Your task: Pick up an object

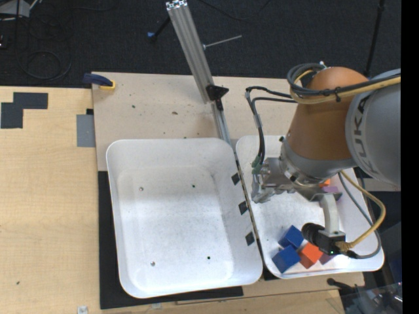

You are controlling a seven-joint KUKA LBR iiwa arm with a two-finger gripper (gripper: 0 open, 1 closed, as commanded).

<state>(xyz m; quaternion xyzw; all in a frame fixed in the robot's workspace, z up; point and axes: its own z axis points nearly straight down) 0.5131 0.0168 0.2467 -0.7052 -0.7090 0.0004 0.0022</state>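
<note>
Grey arm over right bin (366, 257), gripper (262, 187) near its left wall, fingers state cannot tell, blue blocks (288, 247) and orange block (310, 255) at 5 o'clock, left bin (131, 156) at 9 o'clock on worktop (46, 195)

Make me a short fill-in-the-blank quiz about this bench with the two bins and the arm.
1. The blue blocks lie in the ____ bin as the camera sees it.
2. The block touching the blue ones is ____.
3. The arm hangs over the ____ bin.
4. The band on the arm is ____.

Missing words: right; orange; right; orange
</note>
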